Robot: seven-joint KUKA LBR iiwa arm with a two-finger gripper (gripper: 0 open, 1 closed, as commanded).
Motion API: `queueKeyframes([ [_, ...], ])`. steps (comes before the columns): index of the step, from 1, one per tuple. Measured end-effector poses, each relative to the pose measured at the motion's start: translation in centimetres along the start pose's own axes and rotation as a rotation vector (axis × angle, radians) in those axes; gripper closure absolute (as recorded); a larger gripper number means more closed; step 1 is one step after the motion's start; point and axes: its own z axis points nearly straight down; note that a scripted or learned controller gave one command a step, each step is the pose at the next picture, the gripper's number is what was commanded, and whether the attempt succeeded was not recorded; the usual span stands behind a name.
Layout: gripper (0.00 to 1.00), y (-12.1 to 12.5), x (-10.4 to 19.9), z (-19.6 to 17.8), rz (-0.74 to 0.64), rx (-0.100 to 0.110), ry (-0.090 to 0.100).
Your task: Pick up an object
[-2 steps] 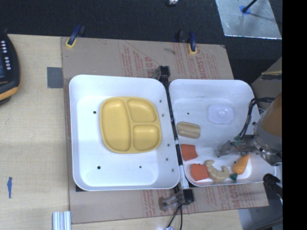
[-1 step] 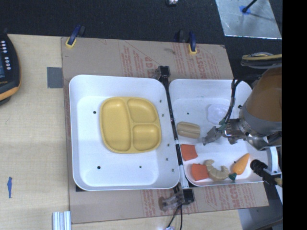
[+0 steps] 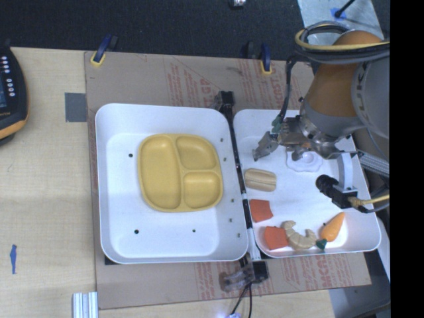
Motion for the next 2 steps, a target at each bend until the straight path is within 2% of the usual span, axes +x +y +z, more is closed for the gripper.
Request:
queueKeyframes([
  [1, 1.00, -0.4, -0.6, -0.8, 0.000, 0.012, -0.001],
  [2, 1.00, -1.2, -1.9, 0.3, 0.011, 0.012, -0.002],
])
